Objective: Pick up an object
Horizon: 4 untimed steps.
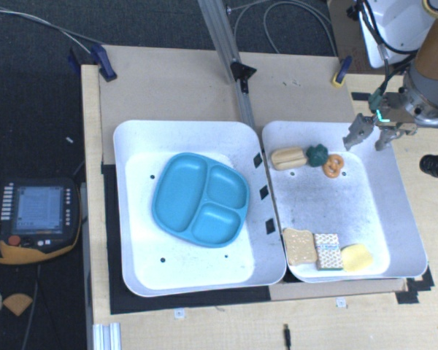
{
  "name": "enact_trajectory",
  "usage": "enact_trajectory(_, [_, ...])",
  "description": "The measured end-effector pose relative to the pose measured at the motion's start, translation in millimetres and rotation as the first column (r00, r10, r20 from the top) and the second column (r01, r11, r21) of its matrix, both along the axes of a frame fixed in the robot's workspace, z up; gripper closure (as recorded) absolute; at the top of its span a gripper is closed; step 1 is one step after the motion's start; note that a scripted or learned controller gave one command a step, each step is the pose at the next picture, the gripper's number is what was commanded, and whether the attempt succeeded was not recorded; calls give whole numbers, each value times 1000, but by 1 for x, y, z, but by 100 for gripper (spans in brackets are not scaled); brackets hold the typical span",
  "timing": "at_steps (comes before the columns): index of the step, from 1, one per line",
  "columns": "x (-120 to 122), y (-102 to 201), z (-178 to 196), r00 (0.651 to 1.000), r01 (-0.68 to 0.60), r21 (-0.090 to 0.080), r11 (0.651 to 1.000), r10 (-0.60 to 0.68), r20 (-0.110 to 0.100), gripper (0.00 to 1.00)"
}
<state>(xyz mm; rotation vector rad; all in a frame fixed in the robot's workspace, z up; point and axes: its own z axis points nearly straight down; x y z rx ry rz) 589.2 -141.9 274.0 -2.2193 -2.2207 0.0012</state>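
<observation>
The approach is in hand: the gripper [370,132] hangs open and holding nothing above the right bin's [394,195] far corner. The pretzel [333,165] lies just beside it; next it must descend squarely over that.

No text, label, brand, number or sign can be read anywhere on the bench or around it. The handheld control pad [35,217] on the floor at far left has a lit screen, but whatever it displays is too small and blurred to make out.
</observation>
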Motion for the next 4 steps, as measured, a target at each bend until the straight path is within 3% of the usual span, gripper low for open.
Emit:
enact_trajectory(1, [0,0,1,1000,0,0,1000,0,2,0])
enact_trajectory(2, [4,-8,-56,1000,1,1,1000,-1,-5,0])
enact_trajectory(4, [0,5,-148,1000,0,2,1000,0,-4,0])
